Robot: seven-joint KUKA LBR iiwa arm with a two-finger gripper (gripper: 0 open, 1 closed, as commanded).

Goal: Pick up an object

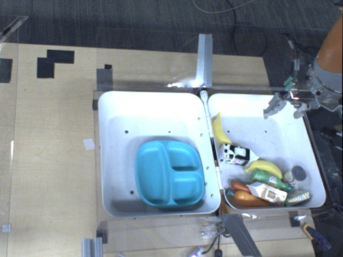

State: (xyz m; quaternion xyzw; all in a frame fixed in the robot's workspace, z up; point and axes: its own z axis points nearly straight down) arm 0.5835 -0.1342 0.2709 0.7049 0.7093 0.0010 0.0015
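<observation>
My gripper (285, 106) hangs open and empty over the right bin's (252, 127) far edge — I'd bring it nearer and left, then straight down on the lone banana (219, 130) by the divider.

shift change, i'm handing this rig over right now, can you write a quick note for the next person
Gripper: above the right bin's top right corner, fingers spread, holding nothing.
Right bin: banana by the divider; black-and-white item, another banana, a carrot, a carton and more clustered along the near edge.
Left bin: blue divided tray.
Done: nothing picked.
Left: descend on one object, grasp it, lift.
</observation>
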